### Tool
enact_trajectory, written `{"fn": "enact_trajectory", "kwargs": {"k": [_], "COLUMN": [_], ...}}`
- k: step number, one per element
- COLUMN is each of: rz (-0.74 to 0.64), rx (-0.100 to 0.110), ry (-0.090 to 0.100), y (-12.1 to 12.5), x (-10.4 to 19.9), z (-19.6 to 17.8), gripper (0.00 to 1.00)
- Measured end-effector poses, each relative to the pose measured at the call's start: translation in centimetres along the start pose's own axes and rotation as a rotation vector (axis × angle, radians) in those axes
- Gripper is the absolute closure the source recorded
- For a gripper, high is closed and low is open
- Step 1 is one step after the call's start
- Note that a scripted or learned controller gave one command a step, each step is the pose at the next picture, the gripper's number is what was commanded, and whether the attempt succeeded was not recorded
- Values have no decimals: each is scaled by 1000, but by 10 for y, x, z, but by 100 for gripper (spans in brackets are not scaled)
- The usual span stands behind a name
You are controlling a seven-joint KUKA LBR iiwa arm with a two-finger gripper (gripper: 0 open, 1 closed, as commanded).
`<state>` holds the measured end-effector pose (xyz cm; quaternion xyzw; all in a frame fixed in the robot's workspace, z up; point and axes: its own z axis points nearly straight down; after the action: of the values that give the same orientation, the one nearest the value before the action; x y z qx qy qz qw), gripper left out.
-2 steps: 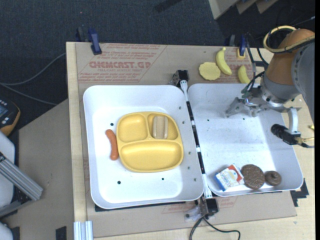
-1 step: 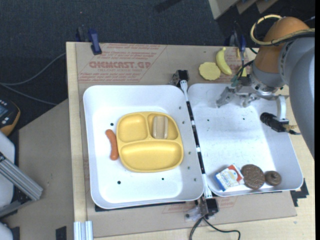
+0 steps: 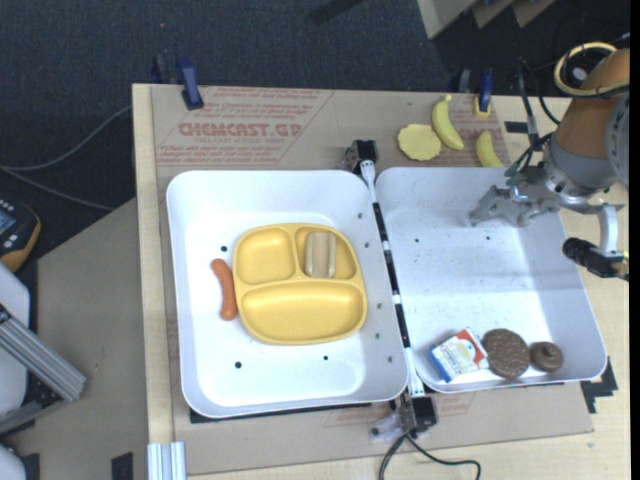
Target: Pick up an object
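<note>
Gripper point(image 3: 510, 200) sits over the upper part of the right bin point(image 3: 455, 258), arm point(image 3: 590, 133) coming in from the right. Fingers look splayed apart, nothing between them; empty as far as the view shows.

Nearest pickable things are a cluster in the bin's near corner, well below the gripper and roughly straight down-frame from it: small box point(image 3: 458, 355) with red and blue print, lying tilted, long axis running diagonally; dark round cookie point(image 3: 506, 352) touching or just beside it; small brown donut point(image 3: 546, 355) just right of that. Judgement: any of the three is a candidate, move calls for a travel toward the near edge, then descent. Bare bin floor between, nothing in the way. Crowding is the risk, since box and cookie overlap.

Far left of the gripper, in the left bin point(image 3: 195, 268): yellow divided plate point(image 3: 298, 288) with a tan piece point(image 3: 320, 253) in one compartment, orange sausage point(image 3: 226, 288) beside it. Just above the gripper, on the bench: two bananas point(image 3: 448, 123) and a yellow chip point(image 3: 420, 142).
</note>
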<state>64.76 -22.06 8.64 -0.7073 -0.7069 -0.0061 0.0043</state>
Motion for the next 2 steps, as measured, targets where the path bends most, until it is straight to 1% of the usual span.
{"fn": "enact_trajectory", "kwargs": {"k": [1, 2], "rz": [-3, 0], "rx": [9, -3], "ry": [-10, -17], "y": [-66, 1], "x": [71, 5], "z": [3, -5], "gripper": [0, 0]}}
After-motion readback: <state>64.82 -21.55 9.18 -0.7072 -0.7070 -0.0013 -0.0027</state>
